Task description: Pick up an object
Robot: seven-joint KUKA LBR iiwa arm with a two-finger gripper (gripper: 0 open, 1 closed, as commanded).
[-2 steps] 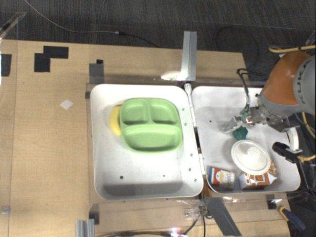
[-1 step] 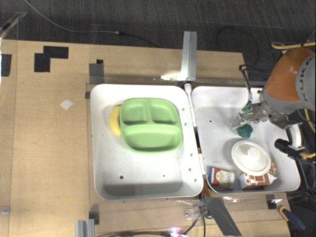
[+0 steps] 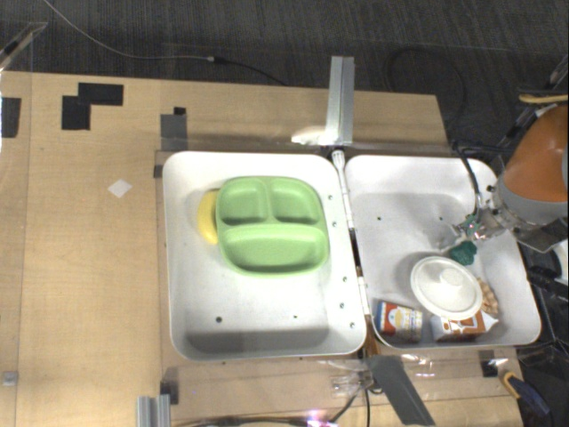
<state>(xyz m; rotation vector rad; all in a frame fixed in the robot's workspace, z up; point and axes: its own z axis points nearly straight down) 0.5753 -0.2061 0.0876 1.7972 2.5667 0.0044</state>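
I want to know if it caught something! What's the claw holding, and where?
Cannot tell: the claw sits just above a small teal object, too blurry.

Light is even and fairly bright, falling from overhead. The white bins (image 3: 267, 336) are close to washed out, and the left one carries a soft grey shadow along its near wall. A glare spot sits on the metal post (image 3: 340, 96) between the bins. The tabletop (image 3: 80, 265) is evenly lit. The dark floor (image 3: 222, 16) shows grain. Detail is soft throughout, and the tool (image 3: 471, 229) is slightly blurred.
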